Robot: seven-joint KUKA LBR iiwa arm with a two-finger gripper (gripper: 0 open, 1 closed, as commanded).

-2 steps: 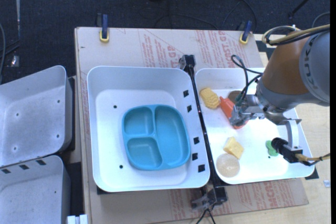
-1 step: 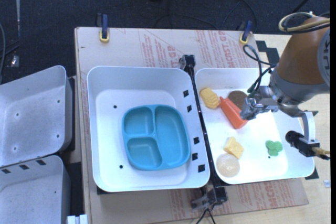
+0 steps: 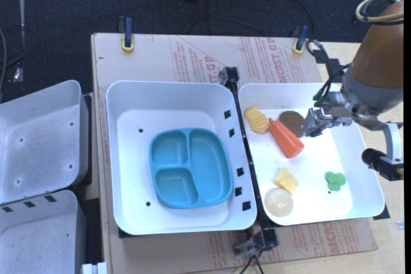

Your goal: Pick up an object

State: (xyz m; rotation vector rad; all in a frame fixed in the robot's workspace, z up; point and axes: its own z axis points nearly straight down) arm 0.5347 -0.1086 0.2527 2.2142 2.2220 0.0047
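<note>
Two shallow white bins sit side by side on a cardboard-covered bench. Left bin holds a light blue plastic plate with three compartments. Right bin holds a round cream disc, a yellow wedge, a ridged yellow piece, an orange carrot-shaped toy, a brown round piece and a small green toy. The grey gripper hovers just right of the carrot and brown piece; whether its fingers are spread or pressed together cannot be told.

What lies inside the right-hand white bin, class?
Inside the right bin: carrot, corn, brown disc, cheese wedge, pale round, green piece. The gripper covers its upper right.
</note>
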